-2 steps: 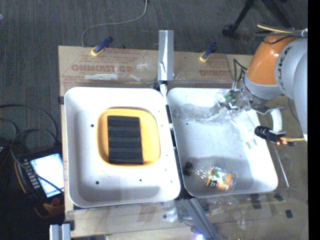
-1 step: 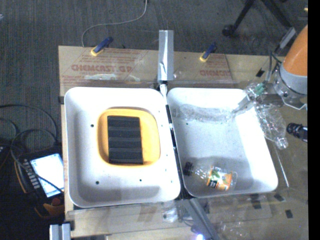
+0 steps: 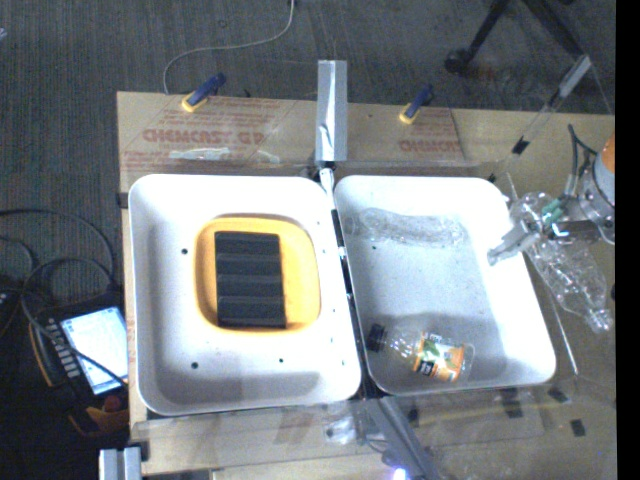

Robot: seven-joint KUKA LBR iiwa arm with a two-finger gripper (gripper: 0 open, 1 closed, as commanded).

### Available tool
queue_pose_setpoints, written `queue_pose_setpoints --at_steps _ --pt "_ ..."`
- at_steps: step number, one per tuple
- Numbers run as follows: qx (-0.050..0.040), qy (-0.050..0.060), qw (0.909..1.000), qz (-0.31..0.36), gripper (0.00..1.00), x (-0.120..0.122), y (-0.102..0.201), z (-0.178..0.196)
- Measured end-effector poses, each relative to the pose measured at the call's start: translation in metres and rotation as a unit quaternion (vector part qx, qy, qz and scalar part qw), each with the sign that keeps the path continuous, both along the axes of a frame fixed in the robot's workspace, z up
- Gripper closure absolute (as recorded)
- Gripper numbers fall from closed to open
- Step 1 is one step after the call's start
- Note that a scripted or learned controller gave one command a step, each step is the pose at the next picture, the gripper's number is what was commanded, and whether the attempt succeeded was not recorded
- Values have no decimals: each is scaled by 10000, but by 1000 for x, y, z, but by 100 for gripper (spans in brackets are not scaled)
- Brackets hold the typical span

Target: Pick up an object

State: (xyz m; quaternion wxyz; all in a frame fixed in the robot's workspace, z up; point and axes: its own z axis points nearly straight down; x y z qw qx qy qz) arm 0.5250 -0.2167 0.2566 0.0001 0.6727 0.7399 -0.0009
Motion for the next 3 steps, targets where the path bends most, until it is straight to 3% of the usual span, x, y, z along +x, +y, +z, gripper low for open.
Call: queue_pose_setpoints --at_steps 1,2,3 --pt "18 10 10000 33 0 -42 36 -81" --pt "-4 -48 9977 677 0 -38 49 -161" --pt "50 -6 9946 -1041 0 8 8 -161"
